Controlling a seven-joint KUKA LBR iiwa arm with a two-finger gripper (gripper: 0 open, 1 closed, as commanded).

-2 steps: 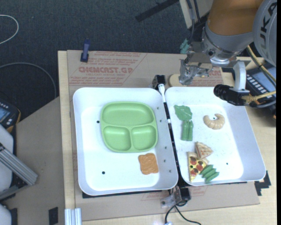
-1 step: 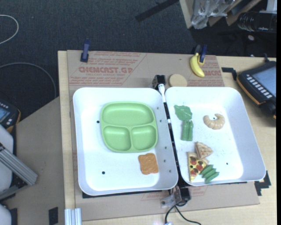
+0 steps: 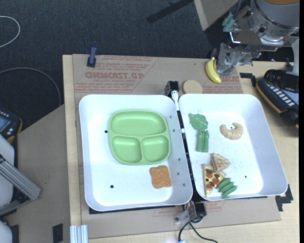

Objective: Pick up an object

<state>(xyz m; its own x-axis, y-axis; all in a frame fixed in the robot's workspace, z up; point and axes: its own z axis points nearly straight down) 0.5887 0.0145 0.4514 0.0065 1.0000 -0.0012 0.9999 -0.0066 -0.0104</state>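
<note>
while the arm (image 3: 275,14) sits at the upper right of the frame, its gripper (image 3: 227,61) hangs beyond the far edge of the right bin (image 3: 266,142), over the brown board, and a banana (image 3: 213,71) is between its fingers, so it is grasping the banana, which hangs upright just left of the metal fingers with its lower tip close above the board. just left of it and a little lower, a round tan disc (image 3: 192,87) lies on the board, near the black clip at the top of the seam between the bins. the right bin holds a green leafy piece (image 3: 198,121) at its upper left with a green stalk (image 3: 203,141) just below it, a croissant (image 3: 232,131) toward the upper middle, a small sandwich wedge (image 3: 220,162) lower down, a pizza slice (image 3: 211,179) touching below that, and green pods (image 3: 226,186) beside the slice near the lower edge. the left bin (image 3: 92,156) holds a green tray (image 3: 140,136) with three compartments in its middle, and a brown waffle-like square (image 3: 160,177) lies just below the tray's lower right corner, apart from it. a blue clip (image 3: 91,55) stands on the board's upper left corner.
</note>
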